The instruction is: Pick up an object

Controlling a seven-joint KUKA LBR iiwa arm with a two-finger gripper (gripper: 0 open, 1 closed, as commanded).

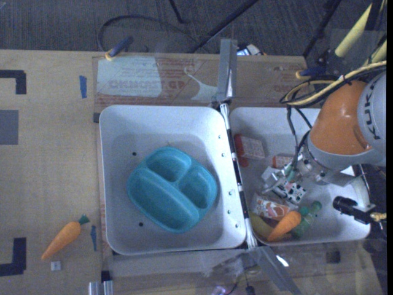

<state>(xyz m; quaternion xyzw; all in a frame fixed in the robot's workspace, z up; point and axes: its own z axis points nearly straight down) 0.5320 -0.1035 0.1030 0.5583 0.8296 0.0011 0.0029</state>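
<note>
My gripper [279, 180] hangs low in the right bin [270, 125], under the orange-banded wrist [336, 128] that comes in from the right. Just beside it lies a black-and-white die [296, 193], and a small pinkish item [282, 160] sits just behind it. Toward the bin's front are a printed snack packet [269, 206], an orange toy carrot [284, 225], a yellow piece [260, 225] and a green item [309, 214]. A red and white packet [250, 146] rests near the bin's left wall. Nothing is visibly held.
The left bin [123, 128] holds a teal divided plate [173, 188]. A second toy carrot [61, 239] lies on the bench at the front left, outside the bins. Cables and a black fitting [345, 205] crowd the right bin's right side.
</note>
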